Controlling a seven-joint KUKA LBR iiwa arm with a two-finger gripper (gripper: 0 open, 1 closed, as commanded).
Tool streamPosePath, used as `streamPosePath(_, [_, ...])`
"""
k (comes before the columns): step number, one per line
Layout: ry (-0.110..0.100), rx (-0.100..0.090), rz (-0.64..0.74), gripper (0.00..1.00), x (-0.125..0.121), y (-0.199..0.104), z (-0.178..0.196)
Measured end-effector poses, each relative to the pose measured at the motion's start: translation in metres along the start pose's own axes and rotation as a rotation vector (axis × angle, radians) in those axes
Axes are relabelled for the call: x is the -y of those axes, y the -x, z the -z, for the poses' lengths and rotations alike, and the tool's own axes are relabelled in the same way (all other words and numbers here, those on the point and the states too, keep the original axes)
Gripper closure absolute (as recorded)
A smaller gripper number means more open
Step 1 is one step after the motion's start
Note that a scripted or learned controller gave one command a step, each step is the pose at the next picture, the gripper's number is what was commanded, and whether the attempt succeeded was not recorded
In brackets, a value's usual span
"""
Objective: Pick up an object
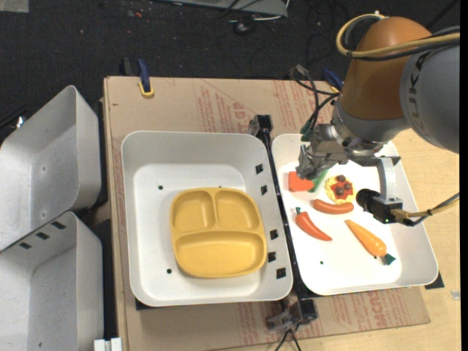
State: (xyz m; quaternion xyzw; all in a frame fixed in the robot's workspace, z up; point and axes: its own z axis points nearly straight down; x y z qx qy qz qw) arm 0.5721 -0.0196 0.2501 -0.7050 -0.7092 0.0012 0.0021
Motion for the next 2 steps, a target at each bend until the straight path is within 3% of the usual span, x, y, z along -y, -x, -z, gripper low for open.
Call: streamPosePath(2, [0.001, 0.0, 0.002, 1.0, 0.055, -0.1, -0.009])
